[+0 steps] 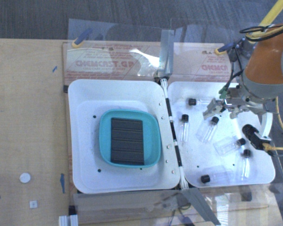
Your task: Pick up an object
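Left bin [80, 126]: teal tray [104, 140] bearing dark ridged block [127, 141]. Right bin [264, 173]: scattered clear vials [209, 130], black-capped; light, slick, likely fragile; best gripped across barrel. Gripper [221, 106] above upper vials; spread or pinched, cannot tell.

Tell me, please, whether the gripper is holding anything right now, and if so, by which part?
Nothing shows between the fingers of the gripper. It hovers over the right bin, above the vials lying there.
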{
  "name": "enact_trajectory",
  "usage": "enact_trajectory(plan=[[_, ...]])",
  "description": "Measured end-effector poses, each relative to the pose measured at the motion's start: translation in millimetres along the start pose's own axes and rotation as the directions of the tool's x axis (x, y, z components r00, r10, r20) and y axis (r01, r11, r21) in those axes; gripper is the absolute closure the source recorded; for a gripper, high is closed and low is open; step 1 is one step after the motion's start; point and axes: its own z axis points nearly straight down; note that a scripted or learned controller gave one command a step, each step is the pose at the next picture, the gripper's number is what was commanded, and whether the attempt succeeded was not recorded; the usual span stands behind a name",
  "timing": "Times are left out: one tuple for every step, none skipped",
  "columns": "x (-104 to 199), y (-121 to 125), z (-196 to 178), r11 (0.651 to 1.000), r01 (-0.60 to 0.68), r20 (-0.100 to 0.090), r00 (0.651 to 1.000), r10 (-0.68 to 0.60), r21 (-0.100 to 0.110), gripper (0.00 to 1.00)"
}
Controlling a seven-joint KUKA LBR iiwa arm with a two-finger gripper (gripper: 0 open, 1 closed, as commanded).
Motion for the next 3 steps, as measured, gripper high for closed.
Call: enact_trajectory(plan=[[-2.9, 37.9, 64.6, 0.999, 0.037, 0.001, 0.999, -0.037, -0.003, 0.00], [18.7, 50.9, 100.6, 0.967, 0.254, 0.003, 0.967, -0.254, -0.007, 0.00], [17.7, 52.4, 88.6, 0.968, 0.251, 0.004, 0.968, -0.250, -0.013, 1.00]])
